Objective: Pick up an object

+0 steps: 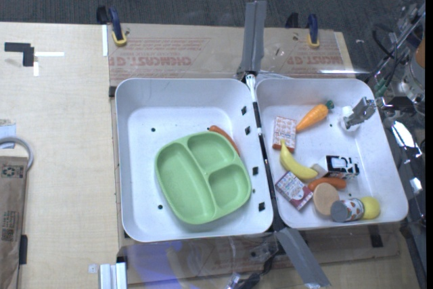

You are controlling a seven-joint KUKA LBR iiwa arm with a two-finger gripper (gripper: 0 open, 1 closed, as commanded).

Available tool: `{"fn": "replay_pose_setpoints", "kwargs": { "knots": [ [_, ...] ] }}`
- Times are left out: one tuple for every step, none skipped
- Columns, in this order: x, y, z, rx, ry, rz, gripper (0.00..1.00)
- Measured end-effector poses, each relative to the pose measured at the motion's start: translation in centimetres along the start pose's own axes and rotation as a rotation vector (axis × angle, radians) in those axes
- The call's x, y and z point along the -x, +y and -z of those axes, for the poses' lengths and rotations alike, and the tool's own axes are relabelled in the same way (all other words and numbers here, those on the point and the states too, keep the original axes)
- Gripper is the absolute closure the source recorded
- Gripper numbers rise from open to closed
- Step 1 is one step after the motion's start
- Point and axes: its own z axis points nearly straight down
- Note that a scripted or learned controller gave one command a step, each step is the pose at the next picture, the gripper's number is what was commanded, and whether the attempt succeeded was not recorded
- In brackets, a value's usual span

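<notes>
A pale wooden worktop carries two shallow white bins side by side. The left white bin holds a light green plastic plate with three compartments, lying flat and a little turned; a thin orange-red stick-like piece peeks out from under the plate's far edge.

The right white bin holds the loose objects. An orange toy carrot with a green top lies tilted in the far half, and just beside it to the left sits a small pink printed card box. A yellow toy banana lies nearer the middle, with a second small pink box just below it. A small black-and-white toy block sits to the banana's right. Near the front edge, a tan round disc, a small printed can and a yellow rounded piece cluster together (some touching, though exactly which is hard to make out).

The metallic end effector is over the far right part of this bin, right of the carrot and apart from it; I cannot tell how it is set.
</notes>
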Motion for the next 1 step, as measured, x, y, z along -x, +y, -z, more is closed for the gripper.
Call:
{"fn": "replay_pose_setpoints", "kwargs": {
  "knots": [
    [-1.84, 5.55, -11.21, 0.001, 0.000, 0.192, 0.00]
  ]
}}
